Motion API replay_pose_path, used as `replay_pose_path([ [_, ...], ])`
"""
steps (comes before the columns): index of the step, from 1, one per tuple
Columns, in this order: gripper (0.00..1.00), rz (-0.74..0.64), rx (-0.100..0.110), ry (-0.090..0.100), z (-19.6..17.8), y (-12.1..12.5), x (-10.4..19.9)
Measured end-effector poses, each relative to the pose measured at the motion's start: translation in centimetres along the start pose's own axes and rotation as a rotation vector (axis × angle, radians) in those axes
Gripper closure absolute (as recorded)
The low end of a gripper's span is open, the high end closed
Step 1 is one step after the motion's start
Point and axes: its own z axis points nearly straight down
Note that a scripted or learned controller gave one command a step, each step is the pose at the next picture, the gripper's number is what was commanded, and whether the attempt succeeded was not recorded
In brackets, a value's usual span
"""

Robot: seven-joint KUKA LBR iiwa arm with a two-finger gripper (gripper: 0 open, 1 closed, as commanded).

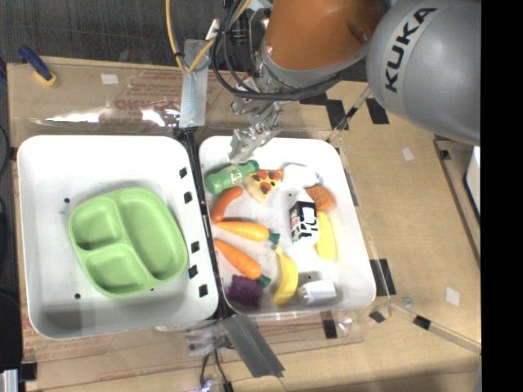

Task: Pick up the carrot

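Note:
Two carrots lie in the right bin point(351, 219). One carrot point(242, 230) lies across the bin's left-centre, its green top pointing right. The other carrot point(238, 257) lies just below it, slanting down to the right. My gripper point(243, 146) hangs over the bin's far left corner, just above a green bottle point(224, 178). It is well apart from both carrots and nothing shows in its grasp. The orange-banded wrist rises behind it at the top of the view.
Around the carrots lie an orange sausage-like piece point(226, 203), a pizza slice point(263, 184), a black-and-white bottle point(304, 220), a banana point(286, 277), purple grapes point(243, 291) and a white block point(319, 291). The left bin point(41, 170) holds a green divided plate point(167, 235).

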Motion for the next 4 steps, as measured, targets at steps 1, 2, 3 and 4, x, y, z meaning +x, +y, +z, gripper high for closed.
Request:
replay_pose_path([
  [1, 1.0, -0.298, 0.004, 0.001, -0.4, 0.0, 0.2],
  [2, 1.0, -0.702, 0.004, 0.0, -1.5, -0.5, -1.6],
  [3, 1.0, -0.842, -0.005, -0.004, 3.3, -0.5, -2.1],
  [4, 1.0, -0.972, 0.003, 0.007, -2.1, 9.1, 4.8],
])
